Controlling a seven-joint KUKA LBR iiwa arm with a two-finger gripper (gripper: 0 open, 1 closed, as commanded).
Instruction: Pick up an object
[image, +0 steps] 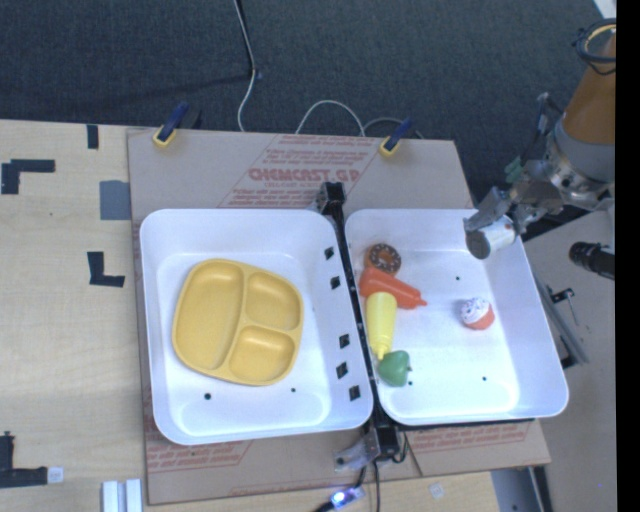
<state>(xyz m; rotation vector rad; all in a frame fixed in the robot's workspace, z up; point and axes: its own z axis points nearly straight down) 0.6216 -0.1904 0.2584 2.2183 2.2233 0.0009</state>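
Note:
The right bin (500, 395) holds a round brown toy (383, 258), an orange carrot toy (395, 288), a yellow toy (381, 322) and a green toy (394, 368), all along its left side. A small red and white toy (476, 313) lies alone further right. My gripper (489, 232) hangs over the bin's upper right corner, above and apart from the red and white toy. Nothing shows between its tips.
The left bin (160, 395) holds a yellow divided plate (238, 321). Both bins sit on a cardboard sheet (290, 170) with yellow and blue clamps at its far corners. A white cable loops behind the bins.

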